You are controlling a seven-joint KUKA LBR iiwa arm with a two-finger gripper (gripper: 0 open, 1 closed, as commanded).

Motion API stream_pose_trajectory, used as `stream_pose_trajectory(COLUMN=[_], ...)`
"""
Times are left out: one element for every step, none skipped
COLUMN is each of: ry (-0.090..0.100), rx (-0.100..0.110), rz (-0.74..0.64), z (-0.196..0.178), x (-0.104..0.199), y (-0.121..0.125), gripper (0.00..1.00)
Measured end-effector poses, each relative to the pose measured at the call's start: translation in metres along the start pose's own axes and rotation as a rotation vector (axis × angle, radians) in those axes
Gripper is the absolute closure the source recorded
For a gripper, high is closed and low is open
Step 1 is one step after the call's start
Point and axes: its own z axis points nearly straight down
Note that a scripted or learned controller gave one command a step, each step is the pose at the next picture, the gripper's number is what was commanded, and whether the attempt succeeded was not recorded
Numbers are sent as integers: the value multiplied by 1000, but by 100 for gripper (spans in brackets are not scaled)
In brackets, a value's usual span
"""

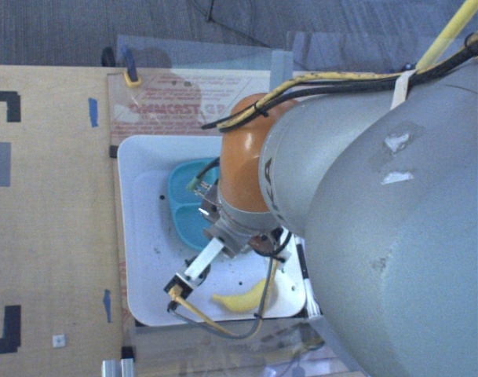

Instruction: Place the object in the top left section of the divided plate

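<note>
- Looks to me like you're at the pick-up stage. The banana (240, 298) lies on the floor of the white bin (140, 234), at the near side and right of the middle. It's not on the plate.
- The blue divided plate (185, 203) sits in the same bin, farther back and to the left of the banana. Its right part is hidden under the arm (364, 210), so you only get the left sections and one divider ridge.
- The gripper (258, 243) hangs under the orange wrist band, roughly between the plate's right edge and the banana, closer to the plate.
- Jaws: honestly can't tell. The wrist covers them from this angle, so I can't say wide, narrow, or closed on anything. Nothing visible is being carried.
- Next move, my guess: shift toward the near side, line up across the banana's curved body and come down on its middle.
- After that, carry it back and left, and drop it in the plate's top left section, clear of the divider.
</note>
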Motion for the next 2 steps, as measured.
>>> stream_pose_trajectory(ry=[3, 2], rx=[-4, -3], rz=[-38, -42], z=[-85, -84], x=[9, 11], y=[94, 92], gripper=[100, 0])
